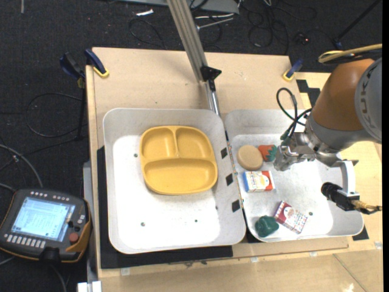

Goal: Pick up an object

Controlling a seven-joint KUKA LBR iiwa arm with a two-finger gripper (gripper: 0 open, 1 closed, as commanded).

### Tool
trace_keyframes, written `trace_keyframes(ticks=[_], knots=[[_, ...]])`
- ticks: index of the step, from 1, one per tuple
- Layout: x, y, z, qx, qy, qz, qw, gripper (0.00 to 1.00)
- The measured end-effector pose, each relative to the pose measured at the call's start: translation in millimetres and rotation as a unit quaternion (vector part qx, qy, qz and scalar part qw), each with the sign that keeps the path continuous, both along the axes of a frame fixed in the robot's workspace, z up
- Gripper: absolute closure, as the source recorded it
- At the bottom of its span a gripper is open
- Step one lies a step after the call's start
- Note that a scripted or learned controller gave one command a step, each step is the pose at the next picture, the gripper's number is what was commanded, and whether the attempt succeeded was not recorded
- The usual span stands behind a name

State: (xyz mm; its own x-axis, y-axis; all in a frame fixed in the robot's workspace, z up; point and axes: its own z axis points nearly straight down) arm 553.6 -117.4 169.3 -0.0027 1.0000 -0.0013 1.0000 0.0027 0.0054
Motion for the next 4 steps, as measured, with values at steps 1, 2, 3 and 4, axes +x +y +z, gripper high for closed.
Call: trace_keyframes(ticks=[1,2,3,4], knots=[[0.7,-1.3,63.9,-0.0003,-0.001,0.000,1.0000,1.00],[2.1,-1.2,94.7,-0.0002,0.000,0.000,1.0000,1.00],[-2.7,46.2,81.3,0.0014,0.003,0.002,1.0000,1.00],[-18.1,95.0,83.1,0.0015,0.003,0.003,1.0000,1.00]])
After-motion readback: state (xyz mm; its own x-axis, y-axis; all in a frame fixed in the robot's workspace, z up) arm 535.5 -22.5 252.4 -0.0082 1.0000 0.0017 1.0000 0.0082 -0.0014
